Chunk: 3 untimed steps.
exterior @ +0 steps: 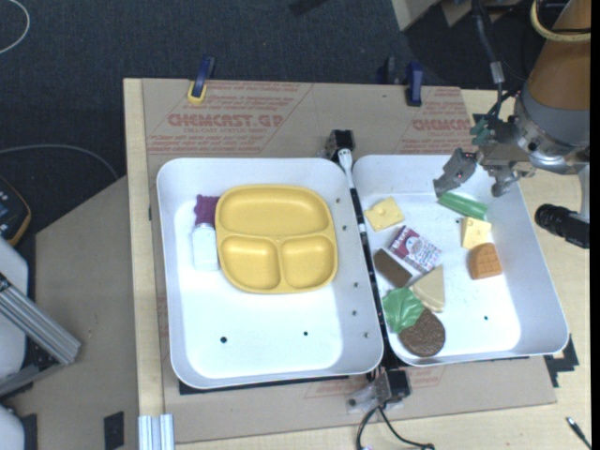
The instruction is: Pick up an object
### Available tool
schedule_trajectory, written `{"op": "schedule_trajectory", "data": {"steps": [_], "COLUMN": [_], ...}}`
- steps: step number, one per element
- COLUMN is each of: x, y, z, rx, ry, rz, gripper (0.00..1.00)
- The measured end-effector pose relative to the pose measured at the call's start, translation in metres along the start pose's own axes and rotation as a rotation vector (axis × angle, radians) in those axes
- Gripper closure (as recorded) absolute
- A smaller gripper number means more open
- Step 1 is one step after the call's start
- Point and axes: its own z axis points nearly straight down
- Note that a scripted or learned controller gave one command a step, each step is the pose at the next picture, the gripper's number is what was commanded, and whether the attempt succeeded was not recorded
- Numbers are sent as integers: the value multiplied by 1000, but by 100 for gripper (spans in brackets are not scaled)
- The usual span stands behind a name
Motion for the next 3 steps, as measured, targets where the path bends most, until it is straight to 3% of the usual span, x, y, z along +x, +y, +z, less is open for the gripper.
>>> {"op": "schedule_trajectory", "data": {"steps": [1, 3], "x": [0, -4], "y": [2, 17], "z": [-7, 102], "rx": [-12, -7], "ry": [-1, 0], "rz": [-2, -3], "gripper": [0, 0]}}
